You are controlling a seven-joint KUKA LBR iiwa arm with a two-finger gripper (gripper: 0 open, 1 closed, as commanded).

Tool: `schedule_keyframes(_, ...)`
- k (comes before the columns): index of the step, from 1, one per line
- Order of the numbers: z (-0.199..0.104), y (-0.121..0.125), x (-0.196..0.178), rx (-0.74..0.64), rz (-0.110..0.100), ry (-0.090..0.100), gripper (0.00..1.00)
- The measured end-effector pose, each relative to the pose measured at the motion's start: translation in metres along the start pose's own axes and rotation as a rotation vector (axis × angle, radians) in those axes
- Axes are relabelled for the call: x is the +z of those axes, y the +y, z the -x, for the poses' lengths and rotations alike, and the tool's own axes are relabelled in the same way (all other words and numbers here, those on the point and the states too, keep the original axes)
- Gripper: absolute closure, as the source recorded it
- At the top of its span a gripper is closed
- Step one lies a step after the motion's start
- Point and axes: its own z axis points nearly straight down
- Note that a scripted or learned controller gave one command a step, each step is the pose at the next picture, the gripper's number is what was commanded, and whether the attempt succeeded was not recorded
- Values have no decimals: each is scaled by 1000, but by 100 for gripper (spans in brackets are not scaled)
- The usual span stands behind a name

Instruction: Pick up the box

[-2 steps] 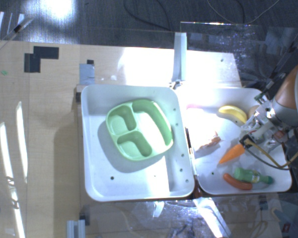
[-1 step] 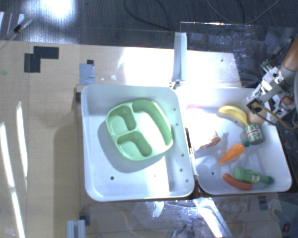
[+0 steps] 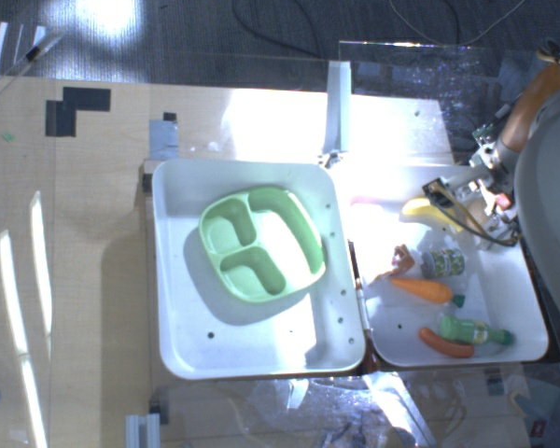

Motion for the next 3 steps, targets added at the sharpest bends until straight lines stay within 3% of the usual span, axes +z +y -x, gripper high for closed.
schedule_keyframes(1,-9,4,-90,58,2,3,0)
schedule_keyframes(2,25,-8,-73,-62,-1,-1,0)
schedule_keyframes(3,53,-17,-105,50,-1,0,0)
